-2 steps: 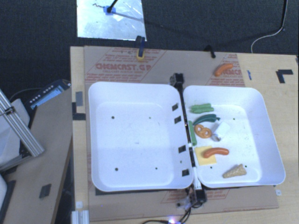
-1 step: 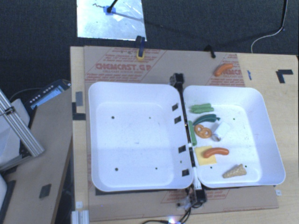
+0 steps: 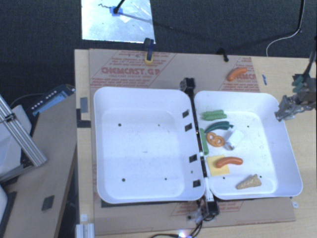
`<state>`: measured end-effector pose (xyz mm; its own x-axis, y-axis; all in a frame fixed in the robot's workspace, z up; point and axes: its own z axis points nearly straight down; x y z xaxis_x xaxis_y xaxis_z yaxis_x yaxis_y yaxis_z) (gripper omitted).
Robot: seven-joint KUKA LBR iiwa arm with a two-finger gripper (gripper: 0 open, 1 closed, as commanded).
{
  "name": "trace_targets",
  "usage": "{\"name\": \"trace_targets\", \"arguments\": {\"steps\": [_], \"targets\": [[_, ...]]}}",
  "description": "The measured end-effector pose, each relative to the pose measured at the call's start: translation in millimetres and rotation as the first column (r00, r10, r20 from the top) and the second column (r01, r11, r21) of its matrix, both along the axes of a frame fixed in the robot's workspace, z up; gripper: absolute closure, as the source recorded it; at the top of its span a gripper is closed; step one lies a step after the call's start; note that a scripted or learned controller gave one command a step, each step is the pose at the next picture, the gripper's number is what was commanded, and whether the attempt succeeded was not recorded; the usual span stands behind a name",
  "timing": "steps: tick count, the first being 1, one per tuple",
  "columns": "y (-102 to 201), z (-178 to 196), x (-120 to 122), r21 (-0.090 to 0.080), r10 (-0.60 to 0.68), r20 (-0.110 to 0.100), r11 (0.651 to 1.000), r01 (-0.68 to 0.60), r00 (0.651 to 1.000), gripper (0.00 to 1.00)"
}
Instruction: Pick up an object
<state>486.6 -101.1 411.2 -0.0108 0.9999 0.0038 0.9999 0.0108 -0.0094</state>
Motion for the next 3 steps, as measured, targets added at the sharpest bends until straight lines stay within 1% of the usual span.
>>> {"name": "trace_targets", "arguments": {"steps": [1,2,3], "targets": [[50,131,0,-0.004,0.000,0.028,1.000,0.000,1.000,1.00],[119,8,2,-0.003,0.000,0.000,1.000,0.000,1.000,1.00],[173,131,0,0.001,-0.001,0.026,1.000,0.000,1.000,1.00]]}}
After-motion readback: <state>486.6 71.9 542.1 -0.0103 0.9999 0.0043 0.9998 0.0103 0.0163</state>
